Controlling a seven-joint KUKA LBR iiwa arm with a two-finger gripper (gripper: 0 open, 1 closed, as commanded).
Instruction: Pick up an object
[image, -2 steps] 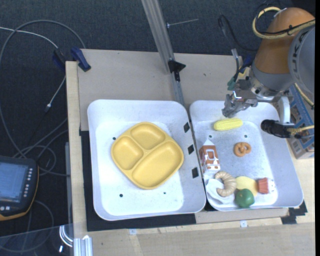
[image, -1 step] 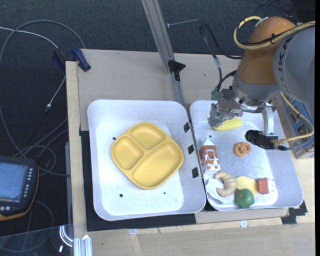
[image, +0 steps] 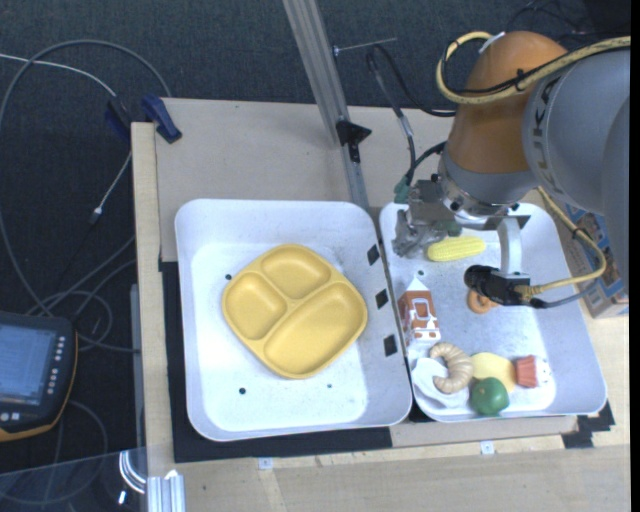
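Observation:
My gripper (image: 410, 232) hangs over the back left part of the right bin (image: 570, 345), below the orange wrist band. A yellow corn cob (image: 456, 248) lies just to its right, close beside it. A small red and white carton (image: 420, 313) sits in front of the gripper near the bin's left wall. An orange round piece (image: 483, 301) lies further right, partly under a black part of the arm. At the bin's front, a small white plate (image: 428, 385) bears a tan bread piece (image: 452, 365), a yellow fruit (image: 489, 366), a green ball (image: 488, 397) and a red piece (image: 527, 372).
A yellow divided plate (image: 294, 310) lies in the middle of the left bin (image: 205, 380). A metal pole (image: 325, 85) slants up behind the bins. Cables and a tablet (image: 32, 372) lie on the floor at the left.

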